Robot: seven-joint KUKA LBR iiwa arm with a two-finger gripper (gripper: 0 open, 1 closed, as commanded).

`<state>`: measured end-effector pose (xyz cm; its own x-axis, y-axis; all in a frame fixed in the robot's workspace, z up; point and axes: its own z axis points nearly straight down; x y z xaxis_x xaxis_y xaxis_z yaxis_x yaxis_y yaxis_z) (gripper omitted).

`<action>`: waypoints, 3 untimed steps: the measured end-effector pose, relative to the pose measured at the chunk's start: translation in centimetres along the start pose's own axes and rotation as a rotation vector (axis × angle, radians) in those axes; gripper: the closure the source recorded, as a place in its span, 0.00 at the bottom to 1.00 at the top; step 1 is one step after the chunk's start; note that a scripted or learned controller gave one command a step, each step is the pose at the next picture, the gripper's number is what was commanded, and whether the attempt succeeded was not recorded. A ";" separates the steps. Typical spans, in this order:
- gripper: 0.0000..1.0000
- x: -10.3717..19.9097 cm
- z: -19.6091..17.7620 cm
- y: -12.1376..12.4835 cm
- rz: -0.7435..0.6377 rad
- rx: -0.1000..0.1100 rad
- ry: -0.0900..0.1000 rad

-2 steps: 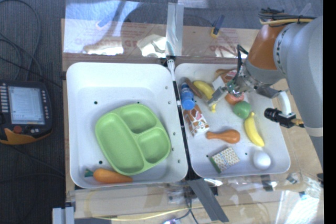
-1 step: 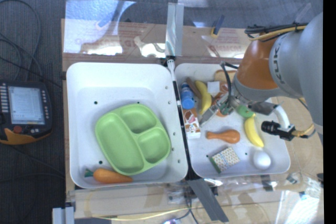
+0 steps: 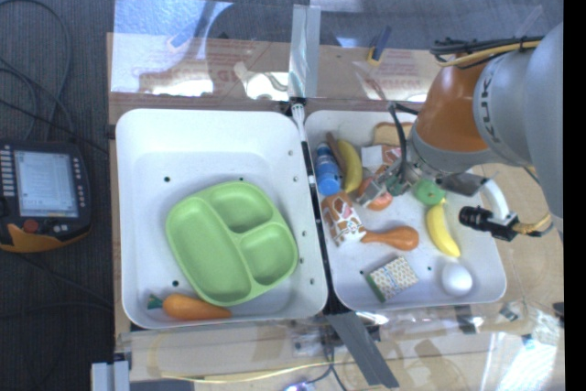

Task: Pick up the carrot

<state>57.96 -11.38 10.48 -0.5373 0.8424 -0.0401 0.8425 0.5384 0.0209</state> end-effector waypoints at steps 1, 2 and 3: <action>1.00 4.5 -13.5 0.9 -0.054 0.019 0.038; 1.00 11.4 -13.1 6.8 0.158 0.033 0.040; 1.00 17.8 -11.0 8.9 0.251 0.036 0.038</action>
